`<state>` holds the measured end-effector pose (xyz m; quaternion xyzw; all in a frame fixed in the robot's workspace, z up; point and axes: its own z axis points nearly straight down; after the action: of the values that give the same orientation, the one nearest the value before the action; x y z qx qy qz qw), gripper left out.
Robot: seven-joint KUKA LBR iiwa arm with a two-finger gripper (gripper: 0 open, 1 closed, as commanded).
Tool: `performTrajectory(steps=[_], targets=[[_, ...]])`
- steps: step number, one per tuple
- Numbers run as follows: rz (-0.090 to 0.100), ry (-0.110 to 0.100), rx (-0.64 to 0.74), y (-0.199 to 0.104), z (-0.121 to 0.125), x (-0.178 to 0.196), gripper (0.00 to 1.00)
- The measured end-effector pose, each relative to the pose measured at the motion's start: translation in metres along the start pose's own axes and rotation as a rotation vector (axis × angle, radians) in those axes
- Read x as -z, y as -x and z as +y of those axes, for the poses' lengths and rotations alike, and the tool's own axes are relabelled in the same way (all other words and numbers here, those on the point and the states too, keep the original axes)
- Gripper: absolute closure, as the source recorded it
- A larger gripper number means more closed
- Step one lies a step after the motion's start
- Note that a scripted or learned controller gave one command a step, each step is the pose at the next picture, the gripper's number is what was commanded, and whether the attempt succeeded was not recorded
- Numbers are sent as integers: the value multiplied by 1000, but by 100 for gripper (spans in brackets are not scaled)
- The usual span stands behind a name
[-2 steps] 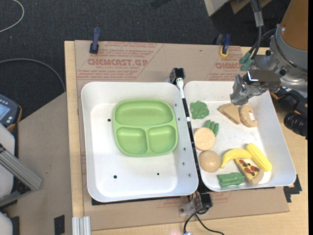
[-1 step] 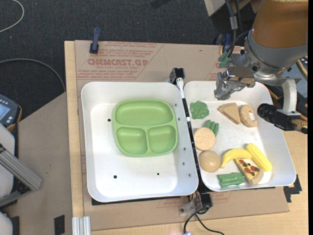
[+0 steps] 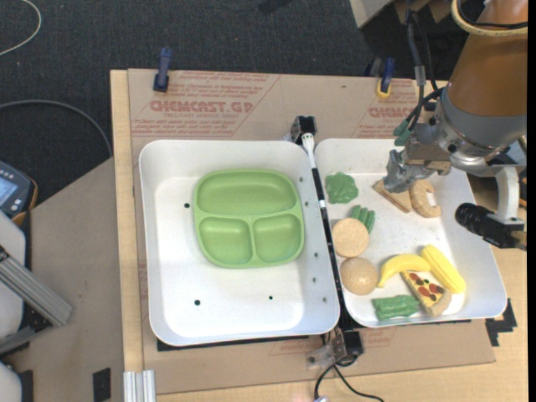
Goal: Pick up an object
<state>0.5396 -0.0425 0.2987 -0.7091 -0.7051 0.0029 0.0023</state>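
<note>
The hand [image 3: 400, 177] hangs low in the right bin [image 3: 481, 304], bread [image 3: 416, 198] touching at its 4 o'clock; grip state unclear.

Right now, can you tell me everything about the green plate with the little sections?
The green plate is a light green, plastic-looking tray with rounded corners. It has three compartments: one long one across the far side and two smaller ones on the near side. It lies flat, turned slightly, in the middle of the left white bin. Nothing sits in it, and only the bin floor touches it.
</note>
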Motion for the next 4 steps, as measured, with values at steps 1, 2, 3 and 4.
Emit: performTrajectory(steps=[1,2,3,4], targets=[[2,1,8,-19,65,-87,100],[-3,29,5,18,61,139,100],[4,-13,8,-32,15,-40,100],[-1,14,7,-18,113,-116,100]])
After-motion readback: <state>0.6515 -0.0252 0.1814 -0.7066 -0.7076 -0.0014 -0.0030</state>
